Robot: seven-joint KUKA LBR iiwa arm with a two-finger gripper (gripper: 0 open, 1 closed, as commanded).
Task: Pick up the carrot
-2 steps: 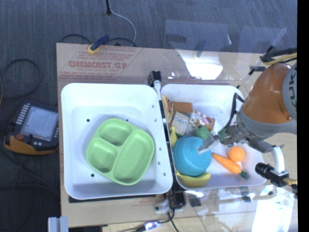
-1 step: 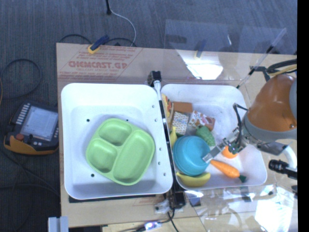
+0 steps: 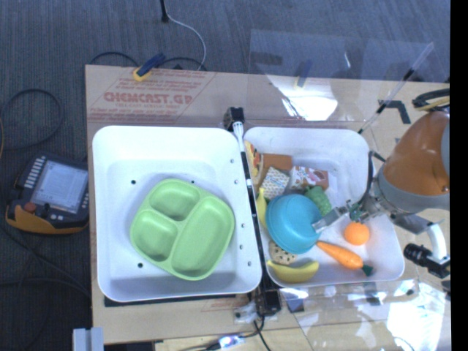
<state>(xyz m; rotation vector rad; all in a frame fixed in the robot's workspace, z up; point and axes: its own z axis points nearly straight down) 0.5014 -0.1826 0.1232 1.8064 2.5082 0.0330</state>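
Camera view: the carrot [image 3: 342, 254] is lying in the right bin [image 3: 380, 265], lower right of the frame, near the bin's bottom edge. Its long axis is running from upper left to lower right, green tip [image 3: 365, 269] at the lower-right end.

The gripper [image 3: 349, 212] is being seen just above the carrot in the frame, close to an orange ball [image 3: 357, 233] that is sitting between the two. Nothing is being pinched; whether the claw is spread or pressed together cannot be told (detail too small).

So the carrot is lying below the claw and slightly left, in frame terms; a short move toward the bottom edge is judged needed, with the ball in the way.

Writing: "CHEMCAST GP" is being read in red on the brown board [image 3: 146, 97], upper left of the frame.
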